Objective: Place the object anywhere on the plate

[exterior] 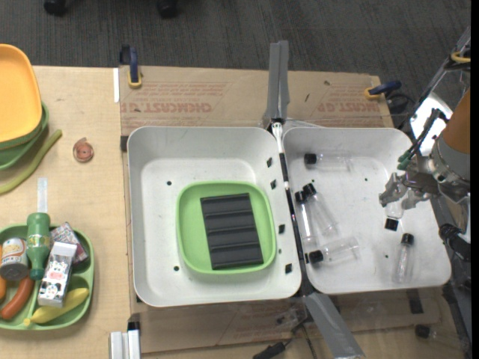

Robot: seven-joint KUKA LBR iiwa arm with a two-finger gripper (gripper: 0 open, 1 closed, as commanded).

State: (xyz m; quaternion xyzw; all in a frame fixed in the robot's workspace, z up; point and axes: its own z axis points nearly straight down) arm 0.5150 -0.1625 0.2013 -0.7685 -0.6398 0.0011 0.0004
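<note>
The gripper (397, 193) hangs over the right bin (359, 275), and I cannot tell if it is open or closed. Small clear vials with black caps lie to its left and below it, the nearest vial (403, 256) just under it. A vial is light, hard, smooth and can roll, so grab it across the middle; the green plate (187, 223) waits far to the left.
</note>
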